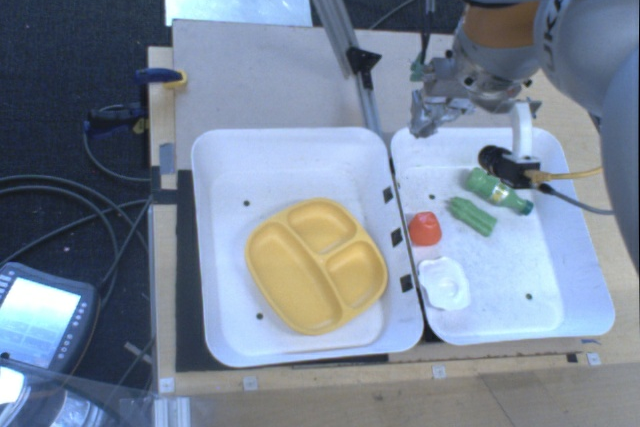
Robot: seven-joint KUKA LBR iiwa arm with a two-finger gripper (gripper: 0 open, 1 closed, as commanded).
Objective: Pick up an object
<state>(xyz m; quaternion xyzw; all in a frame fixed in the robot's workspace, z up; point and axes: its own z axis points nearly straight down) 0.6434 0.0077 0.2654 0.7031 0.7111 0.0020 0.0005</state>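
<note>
Seen from above, no writing is readable; the grey-and-orange arm (540, 5) reaches in from the right, its gripper (425, 120), grip state unclear, hovering over the right bin's (560, 300) far-left corner, apart from the green bottle (497, 191) and red cup (425, 229) inside.

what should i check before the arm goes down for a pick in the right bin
1. Gripper above the right bin, at its far left corner: ok.
2. Nothing seen between its fingers: ok.
3. Fingers open enough: cannot tell.
4. Targets in the bin: red cup, green bottle, green stick, white cup: ok.
5. Gripper directly over a target: not ok, all lie nearer the camera.
6. Yellow tray in the left bin, out of the way: ok.
</note>
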